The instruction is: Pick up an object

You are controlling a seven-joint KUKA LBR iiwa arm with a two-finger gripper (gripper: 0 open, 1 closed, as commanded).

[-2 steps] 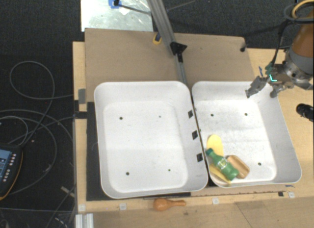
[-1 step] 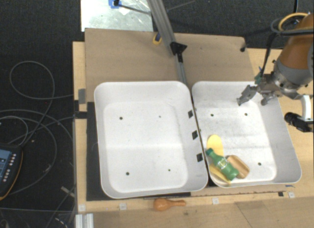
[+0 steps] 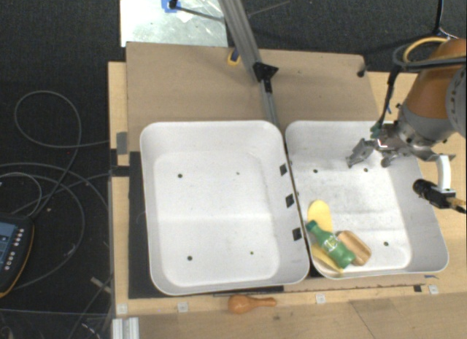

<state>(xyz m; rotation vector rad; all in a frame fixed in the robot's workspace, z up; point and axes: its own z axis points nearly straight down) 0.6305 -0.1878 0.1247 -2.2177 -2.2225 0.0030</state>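
At the near edge of the bench [image 3: 190,82], outside the bins, a small orange-brown wooden piece [image 3: 252,302] lies on its side. Just beyond it, in the near left corner of the right bin [image 3: 423,206], three things are bunched together: a green bottle [image 3: 329,244] lying on its side, a yellow banana-like object [image 3: 321,217] partly under it and reaching toward the bin's middle, and a tan, bun-shaped piece [image 3: 356,245] touching the bottle on its right. The left bin [image 3: 157,184] sits beside it, the two rims meeting along a line of black clips. Farther back, over the far part of the right bin, the end effector [image 3: 363,152] hangs well apart from the cluster, its fingers spread open with nothing between them. Behind it rises the orange band of the arm [image 3: 430,90]. A grey pole [image 3: 241,24] slants across the far bench
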